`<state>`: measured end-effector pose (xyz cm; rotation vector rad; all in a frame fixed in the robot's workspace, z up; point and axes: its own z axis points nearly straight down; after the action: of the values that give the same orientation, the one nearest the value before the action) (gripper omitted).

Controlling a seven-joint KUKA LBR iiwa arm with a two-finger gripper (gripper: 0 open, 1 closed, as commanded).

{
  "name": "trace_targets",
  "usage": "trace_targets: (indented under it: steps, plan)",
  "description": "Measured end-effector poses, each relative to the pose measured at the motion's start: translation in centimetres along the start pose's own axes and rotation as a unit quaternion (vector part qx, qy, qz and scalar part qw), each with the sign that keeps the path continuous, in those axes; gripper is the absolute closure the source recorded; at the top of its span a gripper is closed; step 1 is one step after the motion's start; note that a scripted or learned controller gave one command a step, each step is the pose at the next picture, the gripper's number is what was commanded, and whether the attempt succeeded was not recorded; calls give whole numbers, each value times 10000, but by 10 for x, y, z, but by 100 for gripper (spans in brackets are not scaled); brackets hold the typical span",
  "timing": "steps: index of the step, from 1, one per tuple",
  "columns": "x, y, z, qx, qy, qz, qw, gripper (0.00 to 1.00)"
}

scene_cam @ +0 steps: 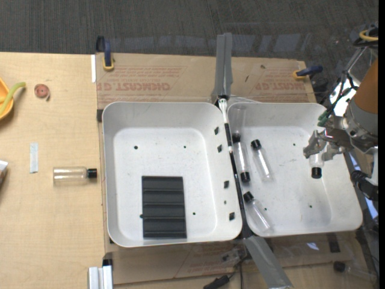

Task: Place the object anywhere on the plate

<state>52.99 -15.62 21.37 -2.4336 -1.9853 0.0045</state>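
Vials (pixel 261 160) near right bin's (pixel 337 221) left wall

Bins (pixel 120 179) glossy white plastic; plate (pixel 163 207) matt black, ribbed; vials (pixel 261 159) clear plastic.

Ridged plate (pixel 163 207) is lying in the left bin (pixel 120 161), toward its front. Three vials (pixel 261 159) are lying in the right bin (pixel 337 218), along its left side. Another vial (pixel 74 174) is lying on the bench (pixel 48 233), left of both bins.
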Motion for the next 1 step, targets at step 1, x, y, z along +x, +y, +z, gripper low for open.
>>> trace_targets:
  steps: [1]
  plan:
    - [78,22,-13,4,-2,369,9993,100]
